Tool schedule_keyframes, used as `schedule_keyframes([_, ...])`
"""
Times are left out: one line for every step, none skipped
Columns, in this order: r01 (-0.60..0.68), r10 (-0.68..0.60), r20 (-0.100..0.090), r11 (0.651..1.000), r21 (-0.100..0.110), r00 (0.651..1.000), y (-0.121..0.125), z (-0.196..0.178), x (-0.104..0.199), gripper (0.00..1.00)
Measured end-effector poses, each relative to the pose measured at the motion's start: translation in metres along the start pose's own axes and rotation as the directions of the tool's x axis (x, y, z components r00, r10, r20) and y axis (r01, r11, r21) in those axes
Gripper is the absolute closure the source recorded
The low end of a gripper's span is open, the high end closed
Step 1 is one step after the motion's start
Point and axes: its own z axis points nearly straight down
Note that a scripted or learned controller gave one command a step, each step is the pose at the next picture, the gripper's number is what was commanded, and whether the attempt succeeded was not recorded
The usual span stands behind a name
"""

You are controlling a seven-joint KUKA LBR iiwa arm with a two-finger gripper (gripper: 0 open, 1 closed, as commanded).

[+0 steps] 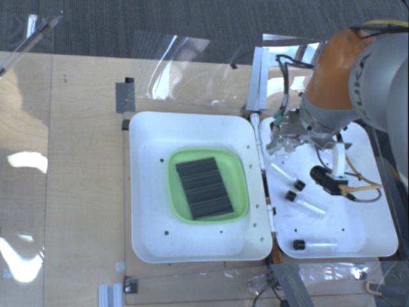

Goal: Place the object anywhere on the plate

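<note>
1. On the counter (64, 171), the right bin (377, 235) holds small clear tubes with black caps: one near its front edge (316, 243), another mid-bin (305, 203), and a third close under the claw (279, 170).
2. The left bin (137, 190) carries a green plate (239, 178) at its centre.
3. A dark ribbed block (203, 188) lies flat on the plate, within its rim.
4. The claw (281, 138) hangs over the right bin's rear left corner, well apart from the block, with the bins' shared walls between them.
5. Whether the claw is wide or narrow cannot be told.
</note>
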Motion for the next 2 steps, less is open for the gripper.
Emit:
schedule_keyframes([0.231,-0.231,-0.001,0.973,0.0,0.973,-0.0202,-0.0128,0.0959,1.0])
schedule_keyframes([0.23,-0.23,-0.001,0.973,-0.001,0.973,-0.0201,-0.0129,0.0954,0.0])
